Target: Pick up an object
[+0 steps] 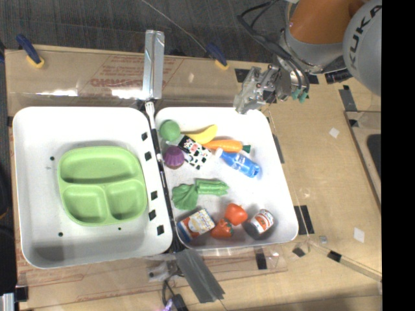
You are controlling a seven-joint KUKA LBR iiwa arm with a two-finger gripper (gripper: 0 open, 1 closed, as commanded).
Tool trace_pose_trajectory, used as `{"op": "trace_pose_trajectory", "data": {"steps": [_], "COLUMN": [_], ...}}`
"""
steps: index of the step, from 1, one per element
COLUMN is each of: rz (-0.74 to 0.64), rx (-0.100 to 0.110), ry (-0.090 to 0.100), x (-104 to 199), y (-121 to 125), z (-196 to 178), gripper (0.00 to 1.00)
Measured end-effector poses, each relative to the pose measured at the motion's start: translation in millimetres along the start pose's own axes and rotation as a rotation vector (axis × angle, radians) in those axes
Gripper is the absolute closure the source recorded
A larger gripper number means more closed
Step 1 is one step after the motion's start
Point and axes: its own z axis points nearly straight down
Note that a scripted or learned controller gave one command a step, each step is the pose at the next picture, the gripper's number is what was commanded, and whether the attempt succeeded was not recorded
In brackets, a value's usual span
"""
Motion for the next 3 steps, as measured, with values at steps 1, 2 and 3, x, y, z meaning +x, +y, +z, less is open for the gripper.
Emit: {"op": "trace_pose_trajectory", "data": {"steps": [1, 2, 3], "rz": [-0.003, -0.303, -0.305], "rx": [0.001, -0.001, -0.003], "ry": [-0.001, 0.008, 0.004], "x": [-0.7, 42.6, 3.4], "y": [0.4, -33.0, 10.2], "z": [-10.0, 24.4, 24.5], "gripper": [1.00, 1.00, 1.00]}}
